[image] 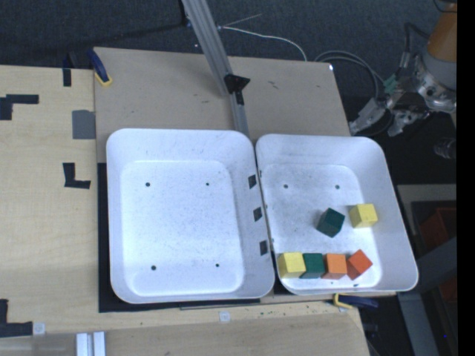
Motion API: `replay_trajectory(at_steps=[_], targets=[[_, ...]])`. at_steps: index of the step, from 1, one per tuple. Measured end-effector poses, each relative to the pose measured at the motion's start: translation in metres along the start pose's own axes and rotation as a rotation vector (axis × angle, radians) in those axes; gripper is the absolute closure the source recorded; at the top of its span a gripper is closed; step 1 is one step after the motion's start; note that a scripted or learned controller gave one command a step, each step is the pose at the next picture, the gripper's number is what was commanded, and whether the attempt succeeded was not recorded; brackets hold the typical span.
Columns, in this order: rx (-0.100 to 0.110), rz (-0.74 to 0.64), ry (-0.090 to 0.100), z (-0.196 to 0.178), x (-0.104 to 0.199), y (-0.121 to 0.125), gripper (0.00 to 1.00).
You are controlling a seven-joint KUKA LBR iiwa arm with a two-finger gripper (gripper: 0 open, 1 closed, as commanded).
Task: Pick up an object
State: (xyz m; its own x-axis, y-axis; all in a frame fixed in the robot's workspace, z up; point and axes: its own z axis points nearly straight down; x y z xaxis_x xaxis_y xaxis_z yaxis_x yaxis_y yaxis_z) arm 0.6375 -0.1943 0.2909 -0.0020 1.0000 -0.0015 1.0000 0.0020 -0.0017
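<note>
We note the left shallow white bin (126, 199) beside the right shallow white bin (386, 199), where a row of small cubes, yellow (292, 263), dark green (313, 265), orange (336, 265) and red (359, 262), lines the near wall. A second dark green cube (331, 222), just beside another yellow one (364, 215), stands clearest; we judge it light, rigid, best pinched across opposite flat faces. The two-finger gripper (386, 113) hangs beyond the bin's far right corner, carrying nothing; we cannot tell its spread.

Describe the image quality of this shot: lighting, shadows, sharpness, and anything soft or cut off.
Camera view: even, diffuse light, with no hard glare on the left bin or the right bin; the blocks, such as the dark green one, cast only faint, short shadows; the whole frame is slightly soft and low in detail; the gripper at the upper right is dim against a dark background and the arm is cropped by the frame edge.
</note>
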Motion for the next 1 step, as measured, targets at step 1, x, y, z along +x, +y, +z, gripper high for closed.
replay_trajectory(at_steps=[1], targets=[[0.009, 0.0, 0.004, 0.1523, 0.0219, -0.0399, 0.0]])
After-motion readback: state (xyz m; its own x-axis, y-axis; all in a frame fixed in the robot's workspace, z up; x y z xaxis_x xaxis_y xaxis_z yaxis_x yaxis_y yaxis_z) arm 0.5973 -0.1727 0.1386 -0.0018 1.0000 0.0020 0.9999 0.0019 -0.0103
